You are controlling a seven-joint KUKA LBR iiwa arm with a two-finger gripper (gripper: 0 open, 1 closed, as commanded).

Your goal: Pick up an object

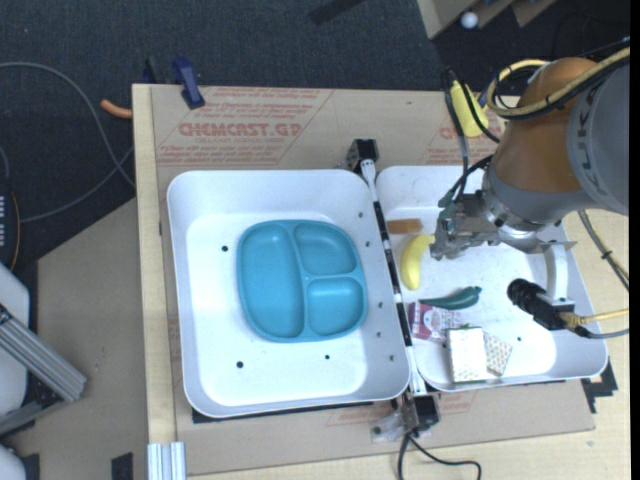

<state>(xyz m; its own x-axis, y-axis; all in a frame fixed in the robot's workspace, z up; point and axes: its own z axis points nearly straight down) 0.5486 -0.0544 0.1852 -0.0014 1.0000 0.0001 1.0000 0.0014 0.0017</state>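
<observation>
From my seat the step in hand looks like the descent onto a target in the right bin (575, 363), and the banana (413, 261) is the likeliest pick: it lies just beside the gripper (447, 240), on the side toward the left bin (190, 268), close against the divider wall. To do this well I would want the tool centred over the banana's middle and the approach kept straight down, because the wall leaves little room on that side and a skewed approach could push the fruit against it rather than seat it. As for the gripper itself, it sits low over the bin floor beneath the arm's wrist; its state I cannot tell from this slanted view, and I see nothing held in it. A green pepper (452, 296) lies near, below it in the view, with a small box (467, 355) farther off that way. The blue plate (300, 278) rests well apart, alone in the left bin.
</observation>
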